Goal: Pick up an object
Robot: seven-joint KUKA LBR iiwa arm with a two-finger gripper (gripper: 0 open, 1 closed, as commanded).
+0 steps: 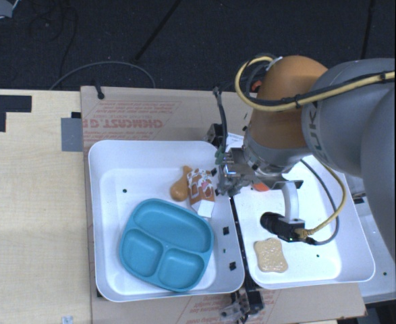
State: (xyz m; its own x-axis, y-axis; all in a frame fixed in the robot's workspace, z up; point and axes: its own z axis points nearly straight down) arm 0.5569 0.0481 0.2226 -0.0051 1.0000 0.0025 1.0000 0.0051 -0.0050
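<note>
My gripper hangs low over the inner wall between the two bins, at the right edge of the left bin. Just left of it lies a small brown-and-white patterned packet, close to or touching the gripper. A tan-orange rounded toy leans against the packet's left side. A blue divided plate fills the front of the left bin. In the right bin a beige toast-like slice lies near the front. A small red-orange thing peeks out under the wrist.
The big grey and orange arm covers the back of the right bin. A white scrap lies between the packet and the plate. A cardboard sheet sits under the bins, with pale bench to the left.
</note>
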